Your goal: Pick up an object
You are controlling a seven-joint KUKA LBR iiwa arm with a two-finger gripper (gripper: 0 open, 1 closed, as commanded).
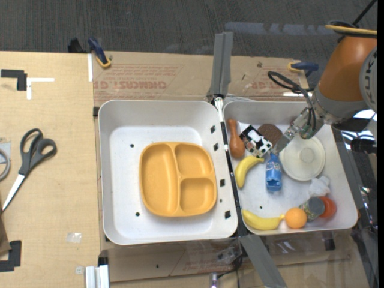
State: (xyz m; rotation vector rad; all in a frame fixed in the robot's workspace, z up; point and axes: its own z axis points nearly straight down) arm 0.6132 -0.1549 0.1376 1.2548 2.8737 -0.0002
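Right bin (345, 179) holds two bananas (246, 168), one orange (295, 218), one bottle (273, 173).

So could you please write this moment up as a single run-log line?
arm: over right bin | gripper: low by brown object, white bowl | grasp: none seen | left bin: yellow tray

Right bin (344, 218) crowded with items; left bin (114, 179) open around yellow plate (178, 178).

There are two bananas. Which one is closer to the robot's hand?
The upper banana, lying beside the blue bottle in the middle of the right bin. The other banana lies at the bin's front edge by the orange, farther from the gripper.
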